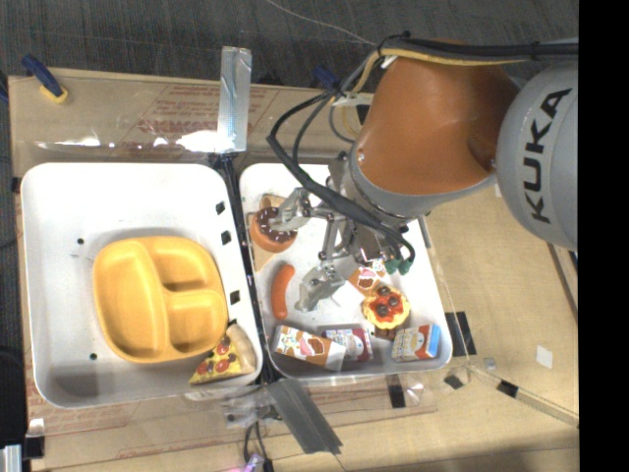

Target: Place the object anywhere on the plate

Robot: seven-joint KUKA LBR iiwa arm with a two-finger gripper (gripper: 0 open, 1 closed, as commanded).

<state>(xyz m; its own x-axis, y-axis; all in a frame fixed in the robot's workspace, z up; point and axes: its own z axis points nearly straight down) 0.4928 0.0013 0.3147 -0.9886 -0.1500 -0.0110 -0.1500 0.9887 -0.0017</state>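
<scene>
- The grey arm with its orange band (423,116) reaches in from three o'clock and hangs over the right-hand shallow white bin (432,293).
- Its two-finger gripper (324,278) points down near the middle of that bin; the metal fingers (316,288) look slightly parted, with nothing visible between them.
- A red sausage-shaped toy (281,290) lies just beside the gripper at its nine o'clock, apart from the fingertips.
- A brown chocolate-iced doughnut toy (272,226) sits at the bin's eleven o'clock.
- A small tart toy topped with red berries (385,310) lies at the gripper's four o'clock.
- Flat printed snack packets (324,344) lie along the bin's six o'clock wall.
- The yellow compartmented plastic plate (159,298) rests in the left-hand shallow white bin (59,205), near its centre.
- A pizza-slice toy (222,359) lies at the plate's five o'clock, touching its rim, resting on the bin floor.
</scene>
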